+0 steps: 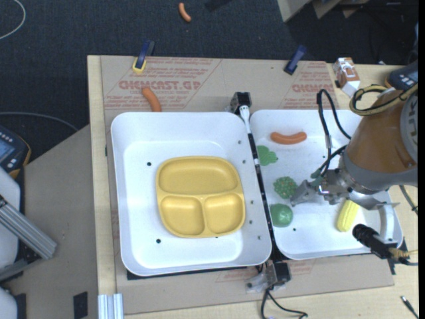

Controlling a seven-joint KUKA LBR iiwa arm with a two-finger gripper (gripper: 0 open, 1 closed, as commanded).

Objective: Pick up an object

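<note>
Your gripper [307, 193] hangs near the right bin's [302, 244] left wall, beside the broccoli floret [285, 187]; finger state unclear. Descending, it could nudge the floret into the lime [281, 215].

A robotics lab; a plywood table [199, 78] bears clamped white bins [133, 178], loose cables [325, 118] trail about; dark carpet [80, 18] lies at the far side.
</note>
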